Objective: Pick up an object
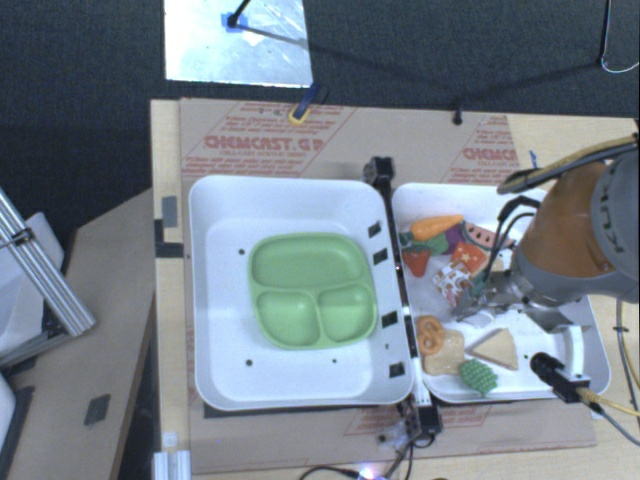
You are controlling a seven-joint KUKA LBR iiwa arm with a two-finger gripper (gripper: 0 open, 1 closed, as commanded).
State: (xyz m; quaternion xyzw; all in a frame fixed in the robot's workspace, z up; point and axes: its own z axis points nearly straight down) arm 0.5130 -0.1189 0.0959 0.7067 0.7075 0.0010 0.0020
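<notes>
Right white bin [590, 353]: tool [470, 303], grip state unclear, just beside the patterned toy [451, 284].

Floor [80, 58]: dark blue-black carpet, fine speckled weave, covering the upper and left areas. Bench [165, 308]: pale wood top, overlaid by a protective sheet [270, 138] printed in red lettering. A shiny reflective panel [237, 28] lies on the carpet beyond the bench. Aluminium framing [40, 273] stands at the left edge. Lighting even, with glare on the panel.
</notes>
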